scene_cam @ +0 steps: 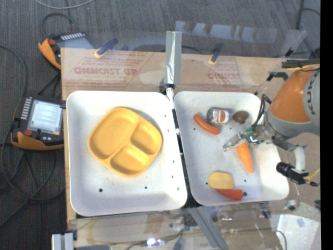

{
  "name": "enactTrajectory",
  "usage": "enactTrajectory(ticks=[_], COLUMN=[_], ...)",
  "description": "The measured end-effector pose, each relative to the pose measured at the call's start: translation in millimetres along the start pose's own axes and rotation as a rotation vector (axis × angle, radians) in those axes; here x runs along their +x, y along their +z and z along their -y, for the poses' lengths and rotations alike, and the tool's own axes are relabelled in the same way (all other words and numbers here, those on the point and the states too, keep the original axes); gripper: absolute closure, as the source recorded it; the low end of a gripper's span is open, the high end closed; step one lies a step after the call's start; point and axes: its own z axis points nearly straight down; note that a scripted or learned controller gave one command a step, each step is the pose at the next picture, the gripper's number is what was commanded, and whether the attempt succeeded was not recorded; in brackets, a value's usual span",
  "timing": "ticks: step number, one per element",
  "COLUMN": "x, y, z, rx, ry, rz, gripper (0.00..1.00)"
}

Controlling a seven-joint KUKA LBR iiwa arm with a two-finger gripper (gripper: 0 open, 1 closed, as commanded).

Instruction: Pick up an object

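The two thin metal fingers of the gripper (235, 141) stand spread apart over the floor of the right bin (270, 191), with nothing between them; they point toward the bin's middle, and the carrot (245, 157) lies just beside them on the near side, its thick end close to the fingertips and its tip aimed at the bin's near wall. The carrot is not held. Behind the fingers, the grey arm with its orange band (294, 104) leans in over the right bin's right wall. Farther from the carrot, toward the bin's far wall, a small can (218, 115) with a red label lies on its side, with a dark brown round object (240, 117) just to its right and an orange sausage-shaped piece (207, 124) angled just beside the can on its left. On the carrot's near side, close to the bin's near wall, a yellow potato-like piece (221, 179) touches a red pepper-shaped piece (230, 194). Well apart from the carrot, across the divider, the left bin (83, 191) holds a yellow plate (125, 141) with three compartments. Beyond that bin, on the grey carpet, a handheld control pendant (40, 122) lies with its screen lit.
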Motion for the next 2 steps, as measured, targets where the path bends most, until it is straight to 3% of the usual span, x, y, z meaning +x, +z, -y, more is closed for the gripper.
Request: enactTrajectory(ticks=[1, 2], x=[-2.8, 67.2], y=[-6.1, -96.4], z=[1.5, -43.5], rx=[0.003, 0.023], ry=[0.002, 0.069], rz=[0.005, 0.004], gripper=[1.00, 1.00])
